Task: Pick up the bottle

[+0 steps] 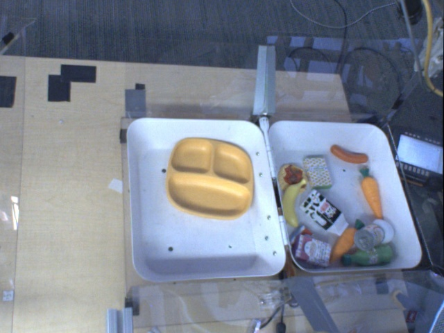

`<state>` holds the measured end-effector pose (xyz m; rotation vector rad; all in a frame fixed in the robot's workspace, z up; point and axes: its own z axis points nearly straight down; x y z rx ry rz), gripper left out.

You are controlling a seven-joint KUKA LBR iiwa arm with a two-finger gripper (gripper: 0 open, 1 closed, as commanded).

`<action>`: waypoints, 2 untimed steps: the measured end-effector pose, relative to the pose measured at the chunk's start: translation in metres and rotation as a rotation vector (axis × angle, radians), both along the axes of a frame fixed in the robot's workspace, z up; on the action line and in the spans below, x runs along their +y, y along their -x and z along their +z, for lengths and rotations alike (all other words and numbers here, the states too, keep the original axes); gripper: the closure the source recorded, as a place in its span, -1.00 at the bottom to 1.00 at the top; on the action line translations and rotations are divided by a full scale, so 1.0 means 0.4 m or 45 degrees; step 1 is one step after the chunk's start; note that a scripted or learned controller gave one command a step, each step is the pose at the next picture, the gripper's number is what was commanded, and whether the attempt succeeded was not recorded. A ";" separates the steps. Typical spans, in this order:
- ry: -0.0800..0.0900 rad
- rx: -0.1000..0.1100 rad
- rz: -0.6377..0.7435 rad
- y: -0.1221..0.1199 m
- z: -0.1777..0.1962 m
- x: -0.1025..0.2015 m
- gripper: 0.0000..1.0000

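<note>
Two white bins are being borne side by side on a pale wooden bench (69,186), the left bin (149,248) and the right bin (388,148) touching along a shared edge. The left bin is being occupied by a yellow plate (210,177) with three compartments, lying flat near the bin's middle. The right bin is being crowded with small things. At its front right corner a green thing, taken to be the bottle (371,257), is being seen on its side along the front wall, though its shape is too small to be told for certain. A silver can (372,235) is being pressed against it from behind, and an orange piece (345,242) is lying just beside it on the left. A red packet (312,250) is being kept at the front left corner. Behind that, a black-and-white box (322,210) is lying tilted, with a banana (291,205) just beside it along the left wall. A red fruit (293,174) and a patterned pad (317,171) are lying further back. A carrot (372,193) is being seen by the right wall, and a sausage (349,155) is lying near the back wall, well apart from the bottle.
</note>
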<state>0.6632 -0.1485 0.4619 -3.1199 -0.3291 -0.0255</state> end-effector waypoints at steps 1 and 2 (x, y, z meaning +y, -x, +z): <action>-0.003 -0.006 0.005 -0.002 0.030 0.004 1.00; -0.008 -0.011 0.011 -0.004 0.060 0.008 1.00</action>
